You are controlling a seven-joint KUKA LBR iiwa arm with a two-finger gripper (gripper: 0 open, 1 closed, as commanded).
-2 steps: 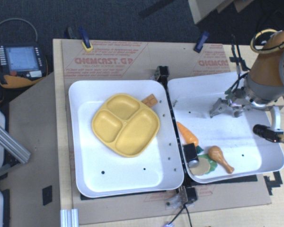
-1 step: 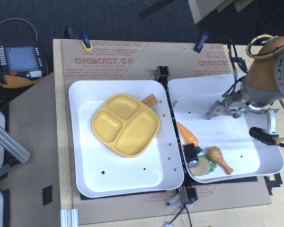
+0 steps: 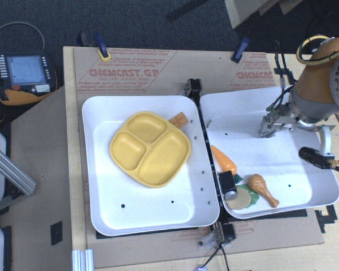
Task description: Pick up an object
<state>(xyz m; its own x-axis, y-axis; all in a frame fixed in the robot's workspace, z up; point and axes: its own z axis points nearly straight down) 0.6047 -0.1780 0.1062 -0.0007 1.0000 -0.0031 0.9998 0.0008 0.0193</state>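
Over rt bin, metal pincer w/ grip unclear; tapered orange carrot, glossy drumstick.

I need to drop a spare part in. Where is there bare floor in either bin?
Left bin: its near strip below the yellow divided plate. Right bin: the middle, between the end effector and drumstick. Crowded: carrot corner.

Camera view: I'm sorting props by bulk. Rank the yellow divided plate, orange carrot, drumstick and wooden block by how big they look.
1. yellow divided plate
2. orange carrot and drumstick: look alike, unranked
3. wooden block, partly hidden under the plate
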